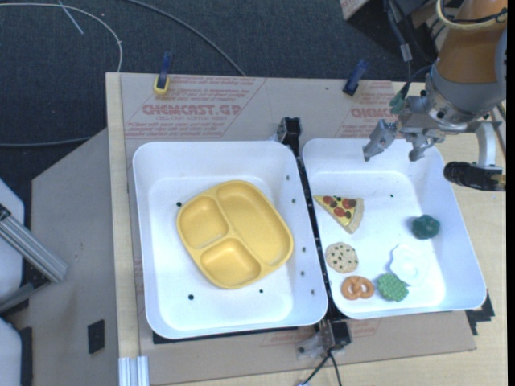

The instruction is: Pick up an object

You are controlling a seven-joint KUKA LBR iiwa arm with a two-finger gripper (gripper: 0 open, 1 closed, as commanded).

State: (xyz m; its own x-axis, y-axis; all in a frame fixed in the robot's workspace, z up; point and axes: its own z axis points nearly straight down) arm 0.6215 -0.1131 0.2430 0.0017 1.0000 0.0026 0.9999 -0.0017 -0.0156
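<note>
Gripper (pixel 396 146) hangs with its fingers spread and nothing between them, and the pizza slice (pixel 341 211) lies a bit nearer the camera and left of them in the right bin (pixel 386 190) (nearest target, I reckon), so centre over it first, then drop straight down before closing.

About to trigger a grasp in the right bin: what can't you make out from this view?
All in the camera view:
White item: pale on the white right bin, so outline and identity unclear.
Green item beside the pretzel: too small to identify; contact with the white item unclear.
Gripper: one slanted view, so height over the bin unclear.
Arm: cut off by the top edge.
</note>
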